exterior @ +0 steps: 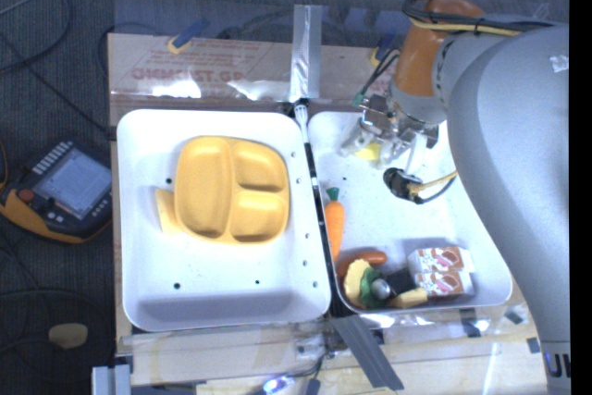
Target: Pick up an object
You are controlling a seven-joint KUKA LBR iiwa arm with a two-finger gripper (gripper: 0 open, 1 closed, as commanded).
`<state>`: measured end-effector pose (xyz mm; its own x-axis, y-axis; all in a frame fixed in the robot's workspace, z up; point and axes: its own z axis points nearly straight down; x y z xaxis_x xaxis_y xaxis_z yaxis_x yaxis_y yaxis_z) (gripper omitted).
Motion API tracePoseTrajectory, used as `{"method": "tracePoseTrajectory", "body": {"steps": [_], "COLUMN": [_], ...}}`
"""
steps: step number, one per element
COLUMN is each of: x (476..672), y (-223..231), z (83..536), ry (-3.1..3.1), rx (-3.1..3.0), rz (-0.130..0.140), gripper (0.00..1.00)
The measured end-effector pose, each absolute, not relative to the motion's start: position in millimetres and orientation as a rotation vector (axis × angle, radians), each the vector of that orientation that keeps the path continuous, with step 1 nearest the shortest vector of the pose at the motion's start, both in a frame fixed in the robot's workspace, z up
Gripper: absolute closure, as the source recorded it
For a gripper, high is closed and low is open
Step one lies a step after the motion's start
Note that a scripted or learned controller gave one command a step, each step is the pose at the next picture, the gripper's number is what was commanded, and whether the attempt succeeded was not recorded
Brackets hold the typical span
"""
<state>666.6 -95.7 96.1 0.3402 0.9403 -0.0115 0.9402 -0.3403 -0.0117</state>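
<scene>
My gripper [382, 136] hangs low over the back of the right bin [462, 217], close to its far wall. A small yellow object [370, 153] peeks out right beneath it; I cannot tell whether it is gripped. An orange carrot [334, 220] with a green top lies along the bin's left wall. At the front of the bin sit a red-and-white box [442, 271], a red-orange piece [363, 260], a green piece [375, 285] and a small yellow piece [412, 296].
The left bin [139, 291] holds a yellow divided tray [229, 187] with a flat yellow sheet under its left edge. The grey arm [518, 153] covers the right side of the right bin. A handheld pendant [65, 190] lies on the floor at left.
</scene>
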Motion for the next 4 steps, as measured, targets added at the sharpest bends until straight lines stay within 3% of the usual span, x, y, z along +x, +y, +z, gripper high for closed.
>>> {"method": "tracePoseTrajectory", "body": {"steps": [1,2,3,4], "x": [668.2,668.2,624.9,583.7], "y": [-16.2,-61.9,-115.1,-148.5], "z": [183.9,247.4,220.4,113.4], "ry": [-1.963,-1.987,-2.387,-2.428], "rx": [-2.458,-2.436,-2.040,-1.990], "rz": [0.007,0.005,0.003,0.002], "gripper": [1.00,1.00,1.00,1.00]}}
